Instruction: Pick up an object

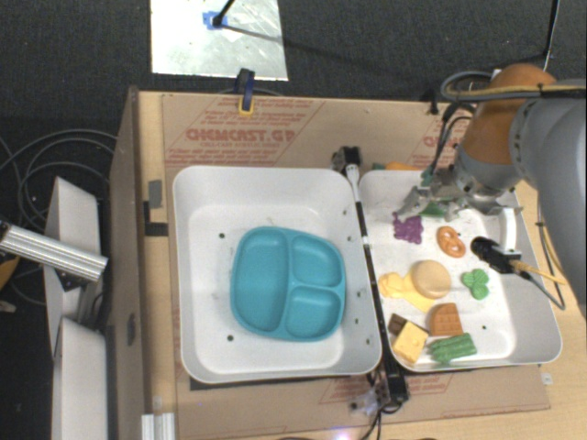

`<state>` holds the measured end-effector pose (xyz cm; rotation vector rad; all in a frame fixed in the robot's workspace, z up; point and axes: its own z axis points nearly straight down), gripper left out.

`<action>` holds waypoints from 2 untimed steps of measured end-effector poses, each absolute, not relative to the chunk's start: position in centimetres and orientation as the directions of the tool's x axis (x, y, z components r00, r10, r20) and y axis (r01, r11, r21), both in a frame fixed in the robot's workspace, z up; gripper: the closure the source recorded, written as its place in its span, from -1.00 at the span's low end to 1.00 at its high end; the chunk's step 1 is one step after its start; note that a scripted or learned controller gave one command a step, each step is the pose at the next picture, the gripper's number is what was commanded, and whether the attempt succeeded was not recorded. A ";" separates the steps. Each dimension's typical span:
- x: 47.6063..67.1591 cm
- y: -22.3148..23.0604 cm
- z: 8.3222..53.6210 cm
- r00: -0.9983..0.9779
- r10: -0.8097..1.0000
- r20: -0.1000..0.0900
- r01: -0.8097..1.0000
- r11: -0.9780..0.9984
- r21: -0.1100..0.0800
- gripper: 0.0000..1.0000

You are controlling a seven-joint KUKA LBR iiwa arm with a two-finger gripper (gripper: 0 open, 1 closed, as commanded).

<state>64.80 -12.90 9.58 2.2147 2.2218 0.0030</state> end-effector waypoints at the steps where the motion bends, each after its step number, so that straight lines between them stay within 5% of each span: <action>1: 63.7 -8.7 8.4 -0.007 1.000 0.001 1.000 0.007 0.000 -1.00; 2: 63.7 -9.6 8.5 -0.001 1.000 0.000 1.000 0.001 0.002 -1.00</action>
